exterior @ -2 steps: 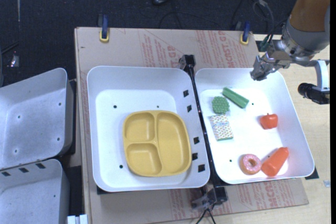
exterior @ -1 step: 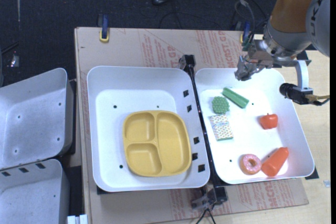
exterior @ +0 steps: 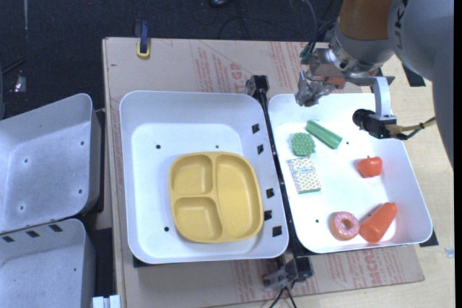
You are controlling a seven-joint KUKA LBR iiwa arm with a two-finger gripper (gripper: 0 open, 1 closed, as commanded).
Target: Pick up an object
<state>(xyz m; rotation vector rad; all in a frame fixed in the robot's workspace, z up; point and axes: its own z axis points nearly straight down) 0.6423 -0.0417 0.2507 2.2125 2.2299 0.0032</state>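
"Yellow plastic takes up most of the left bin (exterior: 144, 119): a plate (exterior: 216, 197) split into three compartments, lying flat on the bin's floor, with nothing on it."

"And the arm?"

"It reaches in from the right, and the gripper (exterior: 310, 94) hangs over the far left corner of the right bin (exterior: 334, 192), close to the rim. Nothing is seen gripped in it. Whether it is spread or pressed together cannot be told from this slant."

"What could it pick up?"

"Six small things, all in the right bin. Nearest the gripper is a green bar (exterior: 323, 134), lying at an angle on the floor. Just beside its lower end is a round green bumpy piece (exterior: 303, 145), and just below that lies a pale patterned rectangle (exterior: 304, 175) with a green edge. All three keep to the left side of the bin, near the wall shared with the other bin."

"And on the right side?"

"A small red piece (exterior: 369, 166) sits alone toward the right wall. In the near right corner a pink doughnut (exterior: 344, 225) lies flat, with an orange-red carrot-shaped piece (exterior: 378, 221) just beside it, tilted up toward the wall. Those two are well apart from the gripper."

"Anything outside the bins?"

"A blue and yellow clamp (exterior: 144, 40) grips the far left edge of the brown board (exterior: 188, 58) under both bins."
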